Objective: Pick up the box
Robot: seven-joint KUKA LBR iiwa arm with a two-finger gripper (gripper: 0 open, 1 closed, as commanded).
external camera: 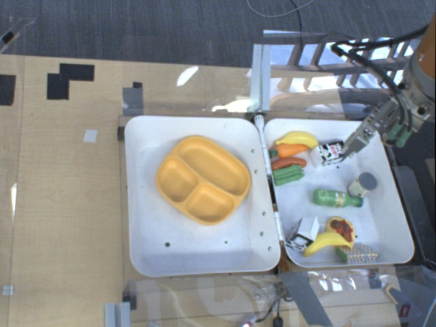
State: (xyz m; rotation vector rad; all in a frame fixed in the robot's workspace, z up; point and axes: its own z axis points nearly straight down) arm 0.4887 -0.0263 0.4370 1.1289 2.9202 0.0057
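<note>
Banana [325, 240] and box [303, 231] at right bin's [388, 203] near edge.
Pincer [345, 152], its state impossible to tell, sits well apart at the bin's far side, touching a small carton [329, 152].

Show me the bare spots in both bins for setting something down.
Left bin: bare floor rings the yellow divided plate, widest along the near edge. Right bin: one open patch between the green bottle and the near banana; the far left corner is crowded.
</note>
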